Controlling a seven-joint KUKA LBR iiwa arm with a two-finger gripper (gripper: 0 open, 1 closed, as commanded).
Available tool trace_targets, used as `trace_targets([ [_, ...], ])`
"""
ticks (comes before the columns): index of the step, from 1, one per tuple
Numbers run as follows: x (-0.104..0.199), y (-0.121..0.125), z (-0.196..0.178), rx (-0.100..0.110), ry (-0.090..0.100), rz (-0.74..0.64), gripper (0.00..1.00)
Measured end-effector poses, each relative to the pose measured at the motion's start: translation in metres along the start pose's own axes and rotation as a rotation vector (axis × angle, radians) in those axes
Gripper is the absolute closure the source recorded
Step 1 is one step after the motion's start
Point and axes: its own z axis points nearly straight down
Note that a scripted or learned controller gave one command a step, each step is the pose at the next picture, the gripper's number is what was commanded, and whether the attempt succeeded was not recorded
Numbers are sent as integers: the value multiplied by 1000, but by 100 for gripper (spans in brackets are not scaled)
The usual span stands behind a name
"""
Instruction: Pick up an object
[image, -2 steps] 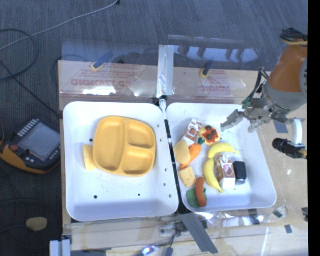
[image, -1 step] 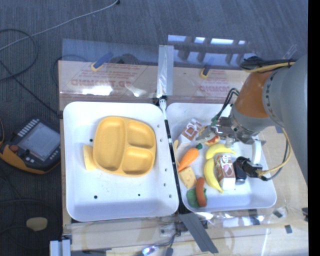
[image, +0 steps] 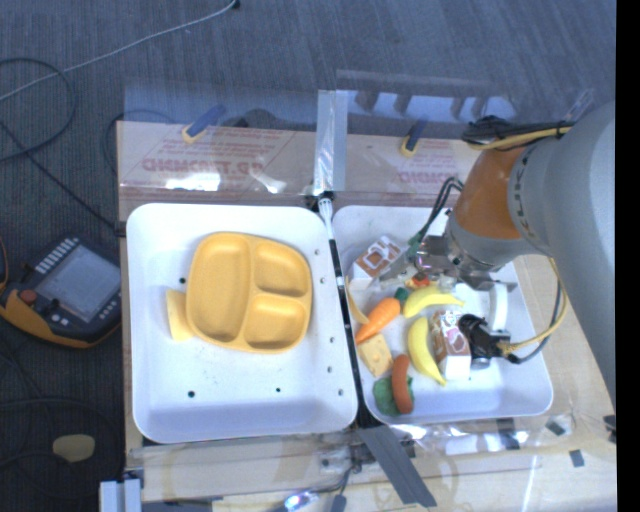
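"While the arm (image: 500, 200) reaches in from the right, where does the gripper (image: 428, 262) sit?"

"Low over the upper middle of the right bin (image: 530, 395), just above the heap of toy food. Its tip is near the upper banana (image: 432, 300) and just right of a small brown and white box (image: 376, 258)."

"Is it open or clamped on something?"

"That cannot be told. The wrist and its dark fittings cover the tip, and nothing is seen held."

"What lies in that bin?"

"A carrot (image: 378, 319) points toward the divider, touching the upper banana's left end. A second banana (image: 424, 352) curves down below, beside a printed packet (image: 452, 336). A tan cheese wedge (image: 375, 354) is under the carrot, and a red and green piece (image: 401, 385) lies at the lower edge. All are crowded in the left half of the bin, touching or overlapping."

"And the left bin (image: 160, 400)?"

"It holds a yellow tray (image: 248, 292) with three compartments, lying flat near the middle, well apart from the gripper."

"Anything off the bench?"

"A pendant (image: 66, 290) lies on the floor at the left edge of the frame."
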Motion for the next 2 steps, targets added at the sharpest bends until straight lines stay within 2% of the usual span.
trace_targets([
  [1, 0, 1, -8, 0, 2, 0, 100],
  [2, 1, 0, -8, 1, 2, 0, 0],
])
